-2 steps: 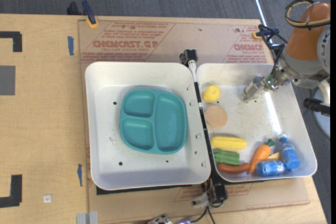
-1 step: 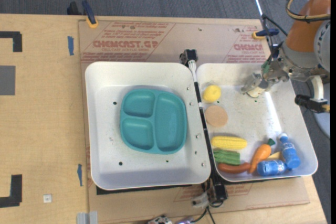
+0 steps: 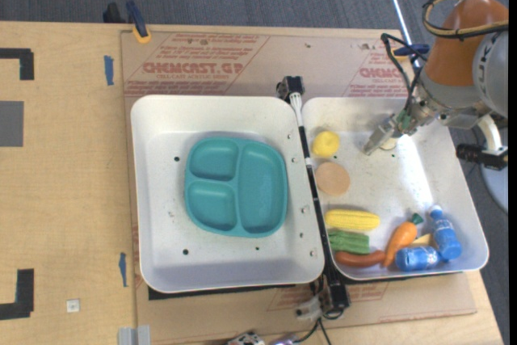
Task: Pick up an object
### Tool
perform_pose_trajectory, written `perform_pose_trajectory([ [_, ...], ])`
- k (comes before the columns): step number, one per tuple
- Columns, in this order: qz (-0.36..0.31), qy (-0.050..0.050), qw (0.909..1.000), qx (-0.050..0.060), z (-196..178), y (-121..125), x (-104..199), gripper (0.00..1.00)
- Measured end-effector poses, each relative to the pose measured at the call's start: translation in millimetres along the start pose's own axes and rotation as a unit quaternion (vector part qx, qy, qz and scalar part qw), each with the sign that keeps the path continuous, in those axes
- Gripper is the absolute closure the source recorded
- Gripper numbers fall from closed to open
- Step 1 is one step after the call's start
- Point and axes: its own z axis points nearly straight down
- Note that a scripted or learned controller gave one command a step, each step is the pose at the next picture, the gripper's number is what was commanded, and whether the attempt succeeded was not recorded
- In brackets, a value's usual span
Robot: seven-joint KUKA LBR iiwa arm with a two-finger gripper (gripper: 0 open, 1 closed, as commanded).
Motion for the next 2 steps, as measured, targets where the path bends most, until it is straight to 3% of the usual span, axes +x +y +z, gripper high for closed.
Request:
perform_pose_trajectory([
  [1,0.177,0.004,0.9843,-0.005,-3.8,-3.9,-12.3,0.00],
  [2,0.176,0.000,0.9844,-0.007,-15.3,-3.6,-14.4,1.00],
])
